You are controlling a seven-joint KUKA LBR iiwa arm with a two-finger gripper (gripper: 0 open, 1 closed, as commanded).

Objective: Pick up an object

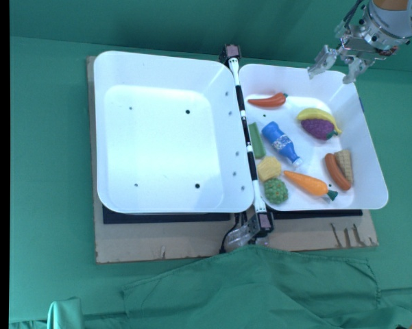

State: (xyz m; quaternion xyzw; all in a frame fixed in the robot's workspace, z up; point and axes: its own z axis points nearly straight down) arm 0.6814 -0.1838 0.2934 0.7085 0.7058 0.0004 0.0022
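Bench: a green cloth (pixel 48 149) covers it, with a cardboard sheet (pixel 158 249) under the two bins.
Left bin (pixel 110 67): white and shallow, its floor bare apart from a few small dark holes.
Right bin (pixel 373 184): white, touching the left one along a black-and-white divider (pixel 241 115); it holds all the toy food.
Arm: reaches in at the upper right corner, with the gripper (pixel 334 66) hanging above the bin's far rim, its two fingers spread apart and nothing between them.
Blue bottle (pixel 281 142): lies near the bin's middle, tilted.
Carrot (pixel 308 182): lies near the front, just beside the broccoli (pixel 275 190).
Banana (pixel 319 115) and purple grapes (pixel 319 127): touching, nearest the gripper.
Red chilli (pixel 267 101): lies at the far side.
Sausage (pixel 334 171) and ice cream cone (pixel 345 164): side by side at the right.
Green stick (pixel 255 140): lies along the divider.
Progress: nothing is lifted yet; choosing a target, descending, closing and raising all remain, as I judge it.
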